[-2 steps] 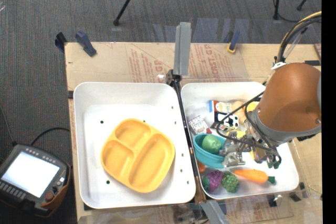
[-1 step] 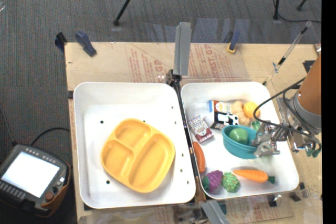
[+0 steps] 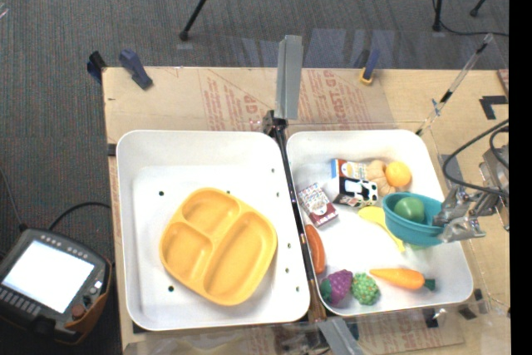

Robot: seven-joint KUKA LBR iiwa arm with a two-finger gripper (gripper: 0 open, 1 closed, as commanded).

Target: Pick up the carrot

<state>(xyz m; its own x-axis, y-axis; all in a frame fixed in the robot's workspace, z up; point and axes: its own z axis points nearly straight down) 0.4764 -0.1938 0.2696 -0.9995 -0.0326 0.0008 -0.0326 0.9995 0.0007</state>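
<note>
Yellow plastic fills much of the left bin [image 3: 133,170]: a divided tray [image 3: 219,244] lying flat, slightly turned, with its three compartments showing. Both bins sit on my brown counter [image 3: 199,96], pressed edge to edge at the centre.

Crossing into the right bin [image 3: 332,141], I see a hot dog [image 3: 315,248] lying along the left wall, and just above it a small red-and-white box [image 3: 317,204]. Toward the back is a black-and-white milk carton [image 3: 355,183], with a pale round thing partly behind it and an orange fruit [image 3: 398,175] just beside that. Near the front wall a bunch of purple grapes [image 3: 337,287] touches a green broccoli piece [image 3: 365,288].

The carrot [image 3: 401,278] lies flat on the bin floor just right of the broccoli, its green stub pointing right, near the front right corner. Above it a teal bowl [image 3: 413,221] holds a green apple [image 3: 409,208], with a yellow banana [image 3: 384,222] poking out beneath the bowl's left side.

My tool [image 3: 455,222] is at the bowl's right rim, well above the carrot and apart from it. Whether its fingers are spread or pressed together, I cannot tell.
</note>
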